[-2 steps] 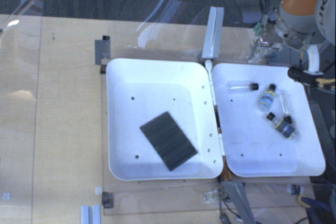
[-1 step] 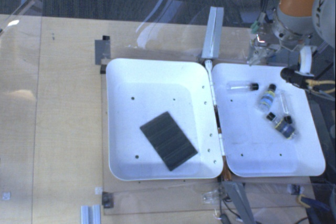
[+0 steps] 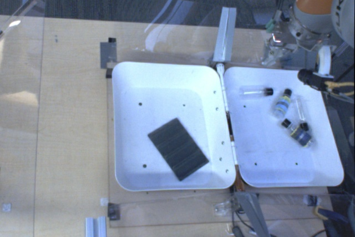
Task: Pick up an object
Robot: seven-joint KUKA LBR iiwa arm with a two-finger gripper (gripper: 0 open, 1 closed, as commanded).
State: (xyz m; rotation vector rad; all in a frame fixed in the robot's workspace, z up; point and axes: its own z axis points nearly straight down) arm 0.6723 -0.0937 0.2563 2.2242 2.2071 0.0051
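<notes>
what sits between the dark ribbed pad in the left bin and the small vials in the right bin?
Camera view: past the dark ribbed rectangular pad comes bare white bin floor, then the two bins' adjoining rims, then more bare floor before the small clear vials.

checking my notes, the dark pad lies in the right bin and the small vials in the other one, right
Not quite. The camera view shows the dark pad in the left bin, not the right one; the small vials lie in the other, the right bin.
</notes>
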